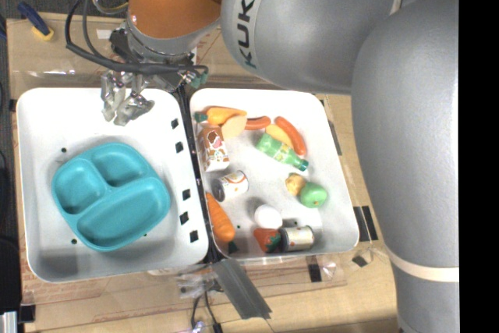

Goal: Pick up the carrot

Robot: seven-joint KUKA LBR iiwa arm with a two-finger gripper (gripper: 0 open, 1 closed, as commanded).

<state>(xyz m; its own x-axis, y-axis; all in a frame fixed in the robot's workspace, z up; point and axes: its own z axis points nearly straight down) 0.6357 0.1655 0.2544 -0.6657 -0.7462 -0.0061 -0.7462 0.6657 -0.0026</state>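
Note:
The carrot point(221, 220) is orange and lies in the right bin point(335, 168), against its left wall near the front corner, pointing toward the front. My gripper point(125, 104) hangs over the back of the left bin point(39, 121), just behind the teal plate. It is open with nothing between its fingers. It stands well to the left of and behind the carrot, with the wall between the bins lying between them.
A teal divided plate point(109, 195) fills the middle of the left bin. Around the carrot in the right bin lie a small can point(232, 183), a white egg point(267, 216), a dark can point(297, 236), a green bottle point(282, 152) and several other toy foods.

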